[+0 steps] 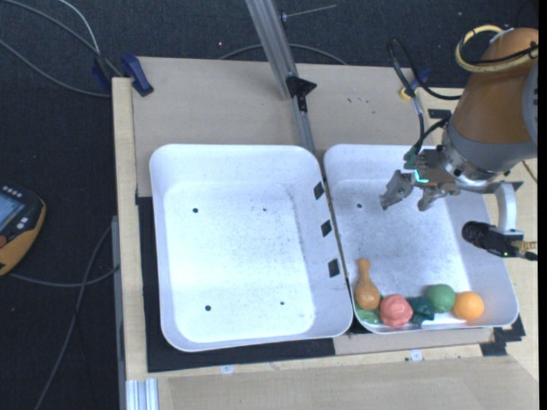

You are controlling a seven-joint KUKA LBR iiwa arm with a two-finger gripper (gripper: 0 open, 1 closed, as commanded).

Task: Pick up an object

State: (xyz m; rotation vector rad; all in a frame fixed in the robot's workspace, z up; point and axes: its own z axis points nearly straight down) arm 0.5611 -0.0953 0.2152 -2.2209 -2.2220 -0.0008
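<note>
Camera view puts the gripper (413, 194) at your right of frame, over the upper part of the right bin (376, 165), jaws spread apart with nothing between them. You'll find the objects bunched along that bin's lower edge: an orange pin-shaped toy (367, 287), a pink ball (395, 309), a teal piece (422, 308), a green ball (441, 297), an orange ball (468, 305). Bare bin floor separates gripper from them. The left bin (171, 165) lies alongside.

A robot lab: white bins (231, 165) on a plywood counter (214, 101), loose cables (60, 11), dark carpet (51, 331).
</note>
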